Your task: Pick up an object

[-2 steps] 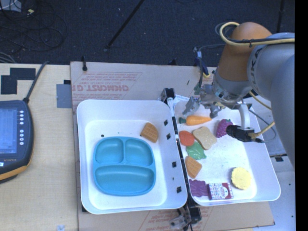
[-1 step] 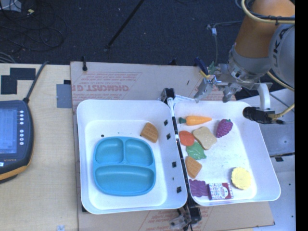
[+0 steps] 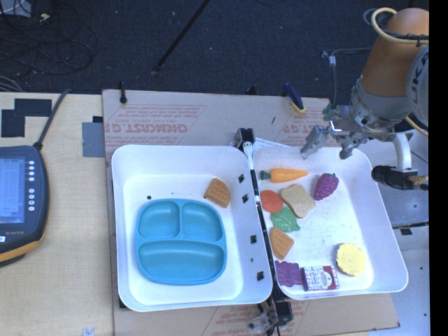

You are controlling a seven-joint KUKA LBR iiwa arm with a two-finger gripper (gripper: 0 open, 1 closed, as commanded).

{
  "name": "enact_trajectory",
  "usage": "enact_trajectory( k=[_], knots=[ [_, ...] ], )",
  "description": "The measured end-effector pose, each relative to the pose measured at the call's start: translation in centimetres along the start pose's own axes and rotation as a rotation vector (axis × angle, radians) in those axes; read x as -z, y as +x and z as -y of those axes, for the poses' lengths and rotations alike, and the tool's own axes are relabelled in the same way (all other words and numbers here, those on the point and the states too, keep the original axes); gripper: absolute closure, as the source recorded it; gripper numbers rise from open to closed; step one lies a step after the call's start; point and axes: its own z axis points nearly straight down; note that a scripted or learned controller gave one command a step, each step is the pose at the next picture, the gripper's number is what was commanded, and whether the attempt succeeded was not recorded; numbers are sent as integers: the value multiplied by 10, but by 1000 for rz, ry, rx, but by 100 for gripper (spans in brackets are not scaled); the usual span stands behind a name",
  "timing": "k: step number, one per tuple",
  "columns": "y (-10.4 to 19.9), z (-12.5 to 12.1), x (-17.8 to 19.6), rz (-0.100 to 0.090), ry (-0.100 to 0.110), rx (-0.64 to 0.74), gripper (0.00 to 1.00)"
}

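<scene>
Eight toys (image 3: 299, 200) crowding right bin (image 3: 381, 208)

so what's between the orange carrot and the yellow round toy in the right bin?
In the camera view: the tan bread slice near the orange carrot, then bare white floor to the yellow round toy.
</scene>
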Motion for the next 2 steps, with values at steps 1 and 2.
enact_trajectory(
  k=[1,2],
  knots=[
    [-57,9,-31,0,1,0,0],
    [-53,-4,-160,-5,-10,5,0]
  ],
)
